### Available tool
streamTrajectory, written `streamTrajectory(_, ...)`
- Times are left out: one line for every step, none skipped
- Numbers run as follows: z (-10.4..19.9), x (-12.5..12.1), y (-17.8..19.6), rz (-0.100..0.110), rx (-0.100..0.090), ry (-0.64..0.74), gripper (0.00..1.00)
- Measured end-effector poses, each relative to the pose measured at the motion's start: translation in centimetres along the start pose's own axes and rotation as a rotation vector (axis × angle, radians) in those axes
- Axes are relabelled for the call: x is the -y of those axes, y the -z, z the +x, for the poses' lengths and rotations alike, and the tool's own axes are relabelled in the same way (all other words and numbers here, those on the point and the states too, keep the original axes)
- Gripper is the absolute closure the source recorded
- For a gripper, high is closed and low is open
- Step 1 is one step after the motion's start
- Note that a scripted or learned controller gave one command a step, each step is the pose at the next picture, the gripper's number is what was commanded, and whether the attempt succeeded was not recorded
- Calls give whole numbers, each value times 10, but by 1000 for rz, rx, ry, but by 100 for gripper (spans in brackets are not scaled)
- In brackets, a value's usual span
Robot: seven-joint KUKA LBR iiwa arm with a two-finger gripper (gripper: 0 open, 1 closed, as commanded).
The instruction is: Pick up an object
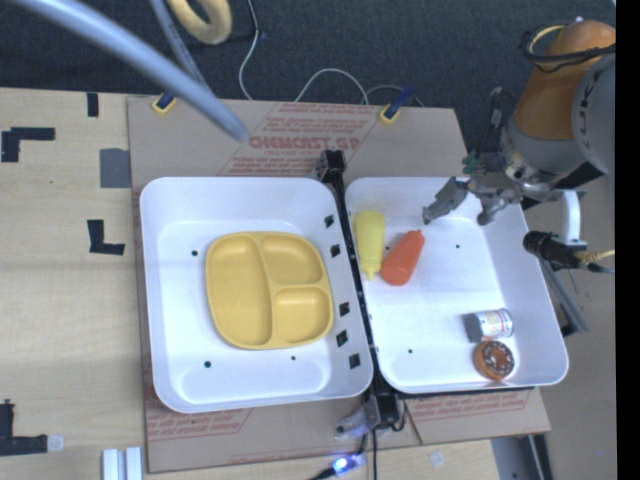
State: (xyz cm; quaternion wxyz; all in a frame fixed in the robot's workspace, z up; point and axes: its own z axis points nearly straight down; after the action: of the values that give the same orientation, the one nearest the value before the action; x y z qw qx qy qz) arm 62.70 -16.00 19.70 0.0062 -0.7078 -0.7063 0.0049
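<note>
In the right bin (440,338) lie a yellow corn-like piece (369,240) against the left wall, an orange carrot-like piece (402,257) beside it, a small silver can (489,324) and a brown doughnut (495,360) near the front right corner. My gripper (463,204) hangs over the bin's back right part, up and to the right of the carrot. Its two dark fingers (440,206) are spread apart with nothing between them.
The left bin (180,368) holds a yellow divided plate (268,289). Black clips line the wall between the bins (346,298). A grey pole (120,38) crosses the upper left. The arm's orange band (560,88) rises at the right.
</note>
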Motion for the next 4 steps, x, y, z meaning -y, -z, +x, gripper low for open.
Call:
streamTrajectory(1,-3,10,-14,2,3,0)
streamTrajectory(-3,-8,-52,-11,2,4,0)
streamTrajectory(-9,-7,-114,-13,3,4,0)
streamTrajectory(-9,-8,-111,-16,4,4,0)
